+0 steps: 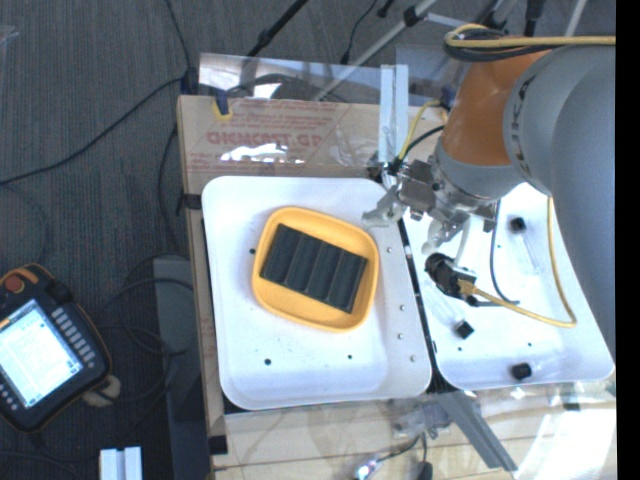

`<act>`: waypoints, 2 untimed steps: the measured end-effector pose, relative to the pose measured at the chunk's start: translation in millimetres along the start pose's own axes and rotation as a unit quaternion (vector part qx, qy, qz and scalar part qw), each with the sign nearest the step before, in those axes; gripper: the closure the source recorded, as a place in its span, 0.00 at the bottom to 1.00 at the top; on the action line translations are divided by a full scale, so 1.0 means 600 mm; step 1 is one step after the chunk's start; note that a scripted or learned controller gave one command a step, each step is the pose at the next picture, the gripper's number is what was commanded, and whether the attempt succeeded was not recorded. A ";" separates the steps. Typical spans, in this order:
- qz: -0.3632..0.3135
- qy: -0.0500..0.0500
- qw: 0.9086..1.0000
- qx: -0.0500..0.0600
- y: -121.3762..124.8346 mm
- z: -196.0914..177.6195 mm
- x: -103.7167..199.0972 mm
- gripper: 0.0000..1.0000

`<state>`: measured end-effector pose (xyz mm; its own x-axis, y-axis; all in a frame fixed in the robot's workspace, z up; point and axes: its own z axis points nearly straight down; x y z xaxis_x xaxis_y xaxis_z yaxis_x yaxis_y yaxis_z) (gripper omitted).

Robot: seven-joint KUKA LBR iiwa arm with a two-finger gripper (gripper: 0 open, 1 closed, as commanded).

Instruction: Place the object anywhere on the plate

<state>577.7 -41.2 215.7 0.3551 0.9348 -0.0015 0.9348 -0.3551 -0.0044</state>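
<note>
We see the yellow plate (316, 268) lying in the left bin (300, 368), a little above the middle of the frame's lower half, with a dark ribbed block (313, 266) resting flat on it and covering most of its centre. The block sits fully inside the plate's raised rim.

The arm (530, 98) comes in from the upper right, its orange band above the wrist, and hangs over the seam between the two bins. The gripper (440, 230) points down at the left edge of the right bin (530, 348), just right of the plate and apart from it. From this angle we cannot tell how it is set, and nothing visible is in it.

A yellow cable (520, 308) loops across the right bin. At the lower left of the frame a handheld control tablet (40, 348) lies on the floor, beside the surface.
</note>
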 end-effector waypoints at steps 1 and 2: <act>-0.115 0.000 0.993 0.000 -0.008 0.056 0.097 1.00; -0.115 0.000 0.993 0.000 -0.007 0.056 0.097 0.00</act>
